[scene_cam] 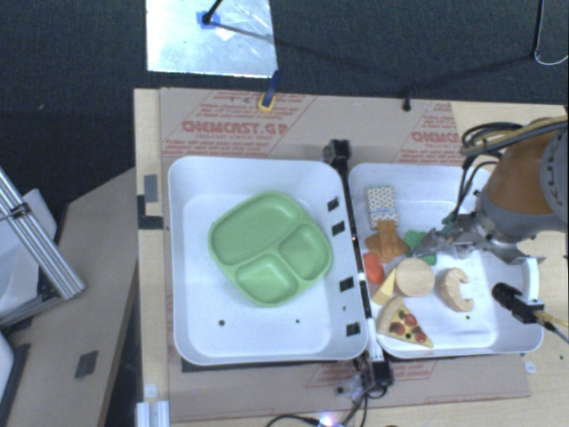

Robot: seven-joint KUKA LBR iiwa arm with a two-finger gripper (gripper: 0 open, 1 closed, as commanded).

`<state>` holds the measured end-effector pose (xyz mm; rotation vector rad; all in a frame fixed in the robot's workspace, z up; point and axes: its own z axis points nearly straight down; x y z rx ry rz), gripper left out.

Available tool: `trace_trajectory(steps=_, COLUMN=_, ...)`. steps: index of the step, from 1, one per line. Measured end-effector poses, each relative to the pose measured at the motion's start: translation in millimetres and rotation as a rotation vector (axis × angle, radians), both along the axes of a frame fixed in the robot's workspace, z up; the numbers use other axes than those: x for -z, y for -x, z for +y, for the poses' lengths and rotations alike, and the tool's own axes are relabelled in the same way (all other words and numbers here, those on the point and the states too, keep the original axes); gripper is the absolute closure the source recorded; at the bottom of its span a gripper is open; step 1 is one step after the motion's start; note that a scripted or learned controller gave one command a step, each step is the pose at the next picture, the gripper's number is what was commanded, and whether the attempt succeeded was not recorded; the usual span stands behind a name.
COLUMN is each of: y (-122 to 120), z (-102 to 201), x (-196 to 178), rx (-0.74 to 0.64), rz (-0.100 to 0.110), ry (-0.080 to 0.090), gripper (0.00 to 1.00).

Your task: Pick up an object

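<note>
The right bin (pixel 498 332) holds several toy foods. A checkered box (pixel 380 203) lies at the back and an orange biscuit figure (pixel 387 238) sits in front of it. A small green piece (pixel 414 237) lies beside the biscuit. Nearer the front are a round tan disc (pixel 414 278), a curved bread piece (pixel 458 289), a red-orange piece (pixel 373 271) and a pizza slice (pixel 405 325). My gripper (pixel 439 241) reaches in from the right, low over the bin, its tip just right of the green piece and above the disc. I see nothing held in it.
The left bin (pixel 191 238) bears a green divided plate (pixel 269 247). A black-clipped divider (pixel 349 238) separates the two bins. The grey and orange arm (pixel 524 189) hangs over the right bin's far right side.
</note>
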<state>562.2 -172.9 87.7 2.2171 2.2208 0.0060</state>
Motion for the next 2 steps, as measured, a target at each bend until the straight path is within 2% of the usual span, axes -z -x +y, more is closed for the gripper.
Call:
trace_trajectory(steps=1, y=-1.7, z=0.4, x=-12.0, rx=0.0, rz=-0.005, ry=-0.001, gripper=1.0)
trace_trajectory(steps=2, y=-3.3, z=5.2, x=-56.6, rx=-0.003, rz=0.0, ry=0.002, gripper=1.0)
